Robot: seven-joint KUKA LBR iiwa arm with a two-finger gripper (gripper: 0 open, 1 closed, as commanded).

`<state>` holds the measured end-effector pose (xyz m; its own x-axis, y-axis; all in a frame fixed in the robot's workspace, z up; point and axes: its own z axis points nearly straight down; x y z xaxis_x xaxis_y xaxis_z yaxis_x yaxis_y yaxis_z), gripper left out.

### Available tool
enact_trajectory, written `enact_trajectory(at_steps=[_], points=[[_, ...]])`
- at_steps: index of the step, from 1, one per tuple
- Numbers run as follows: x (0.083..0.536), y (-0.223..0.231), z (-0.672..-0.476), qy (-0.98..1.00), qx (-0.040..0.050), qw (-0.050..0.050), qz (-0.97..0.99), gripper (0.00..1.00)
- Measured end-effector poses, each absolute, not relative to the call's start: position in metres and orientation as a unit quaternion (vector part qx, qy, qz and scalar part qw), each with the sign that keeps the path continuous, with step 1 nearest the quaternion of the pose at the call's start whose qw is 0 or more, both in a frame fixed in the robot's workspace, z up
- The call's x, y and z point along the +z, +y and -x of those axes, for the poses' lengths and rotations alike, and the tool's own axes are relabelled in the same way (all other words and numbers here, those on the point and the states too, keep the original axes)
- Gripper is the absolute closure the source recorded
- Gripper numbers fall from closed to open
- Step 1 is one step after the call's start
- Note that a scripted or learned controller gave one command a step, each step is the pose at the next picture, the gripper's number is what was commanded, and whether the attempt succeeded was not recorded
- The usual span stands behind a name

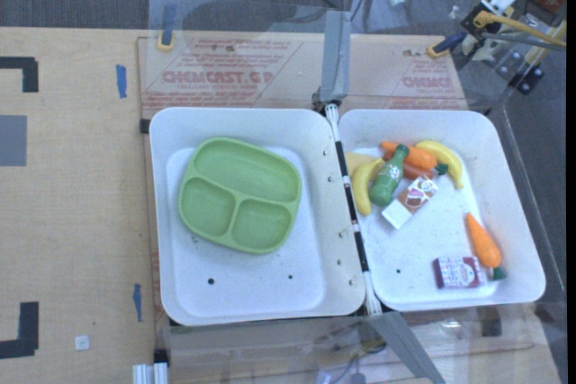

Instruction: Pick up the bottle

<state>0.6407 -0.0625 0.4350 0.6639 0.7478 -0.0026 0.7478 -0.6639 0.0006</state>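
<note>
camera view: two white bins sit side by side on the wooden bench (72, 220). the left bin (171, 283) holds one green divided plate (239, 193) with three compartments, lying flat toward the bin's far-left part. the right bin (423, 279) holds the loose items. one green bottle (388, 176) lies tilted in the far-left part of that bin, its cap end pointing up and to the right, between two yellow bananas: one banana (361, 183) just to its left, touching it, and another banana (447, 161) curved to its right. there are two carrots: one (410, 156) lies behind the bottle's cap end, and a second (483, 242) rests well apart near the right wall. one small white carton with red print (411, 200) lies just beside the bottle's base side. one dark red box (460, 272) sits near the front right corner. the arm's tool (490, 13) is at the upper right, outside the bins and well away from the bottle; whether it is apart or together cannot be told.
</note>
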Motion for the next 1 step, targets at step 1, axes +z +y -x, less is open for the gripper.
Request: enact_trajectory(at_steps=[1], points=[[0.4448, -0.0588, -0.6416, 0.413, -0.0017, 0.001, -0.911, 1.0]])
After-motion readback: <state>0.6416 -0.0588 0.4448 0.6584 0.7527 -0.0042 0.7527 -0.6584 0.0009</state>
